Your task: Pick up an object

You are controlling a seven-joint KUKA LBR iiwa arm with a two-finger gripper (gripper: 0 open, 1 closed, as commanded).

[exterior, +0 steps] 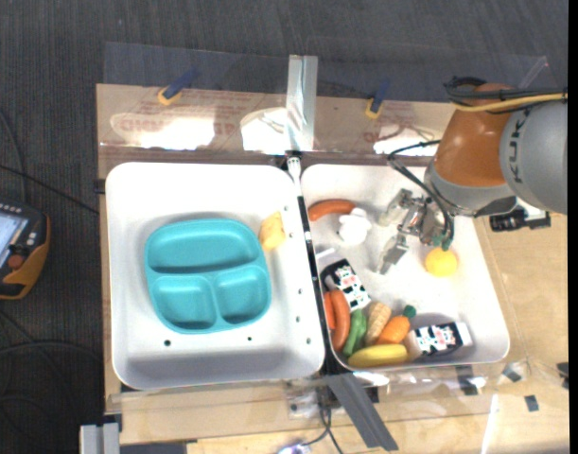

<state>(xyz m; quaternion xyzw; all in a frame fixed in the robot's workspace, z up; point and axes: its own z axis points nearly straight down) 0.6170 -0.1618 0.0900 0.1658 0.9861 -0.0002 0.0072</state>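
Note:
My gripper [396, 228] hangs over the upper middle of the right bin [478, 291], open, with nothing between its fingers. A white round object [353, 227] lies just to its left, and an orange sausage [330, 208] sits beyond that near the bin's top left corner. A yellow lemon [441, 262] rests just right of the gripper, below the wrist. Lower in the bin lie a cow-patterned carton [346, 285], a carrot [337, 312], a green vegetable [359, 327], a banana [376, 355], a second small carrot [394, 328] and another carton [438, 339].
The left bin [137, 348] holds a teal divided tray [209, 272] and a small yellow item [271, 231] against its right wall. A ridge between the bins [303, 253] separates them. A handheld pendant [9, 244] lies far left on the floor.

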